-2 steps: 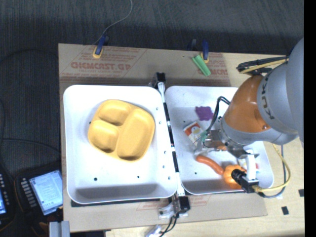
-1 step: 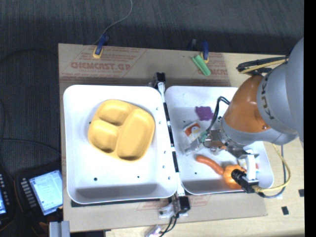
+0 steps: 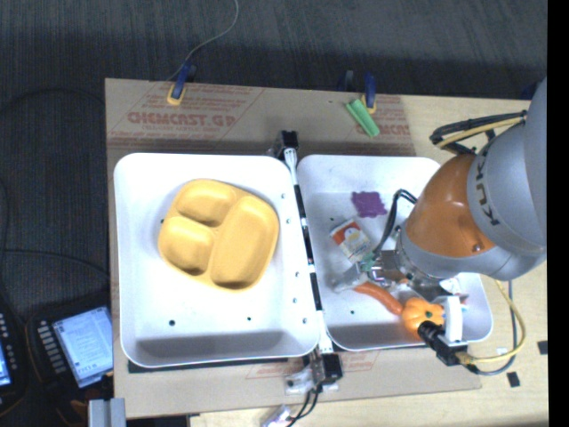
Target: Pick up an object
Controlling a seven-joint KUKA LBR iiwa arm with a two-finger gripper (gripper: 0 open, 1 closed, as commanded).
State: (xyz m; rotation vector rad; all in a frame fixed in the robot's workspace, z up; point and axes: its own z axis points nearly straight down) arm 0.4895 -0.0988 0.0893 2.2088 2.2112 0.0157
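Floor: dark grey carpet (image 3: pixel 89 25) runs behind and to the left of the bench, with a thin cable (image 3: pixel 227 12) trailing across it.
Bench: a brown cardboard sheet (image 3: pixel 187 114) with reddish printing covers the pale wooden top (image 3: pixel 498 398), held along the far edge by a blue clip (image 3: pixel 182 83) on the left and another blue clip (image 3: pixel 369 87) on the right.
Arm: the grey KUKA arm (image 3: pixel 524 194) comes in from the right, its orange band (image 3: pixel 449 212) hanging over the right side of the right bin.
Left bin: a shallow white bin (image 3: pixel 142 327) holds one big thing, a yellow three-section dish (image 3: pixel 218 234) lying near the middle, tilted a little.
Right bin: the second white bin (image 3: pixel 320 194) sits just beside the left one, their rims touching along the centre.
Gripper: the gripper (image 3: pixel 378 269) is low in the right bin, beneath the orange band, among the small objects; from where I stand I cannot tell how it is set.
Orange object: an orange, carrot-like toy (image 3: pixel 396 302) lies near the front edge of the right bin, just beside the gripper.
Purple object: a small purple piece (image 3: pixel 368 204) lies toward the back of the right bin, apart from the others.
Packet: a small white and red packet (image 3: pixel 348 235) lies between the purple piece and the gripper.
Green marker: a green stick (image 3: pixel 363 118) lies on the cardboard behind the right bin, close to the right clip.
Screen: a small lit screen (image 3: pixel 82 341) stands on the floor at the left.
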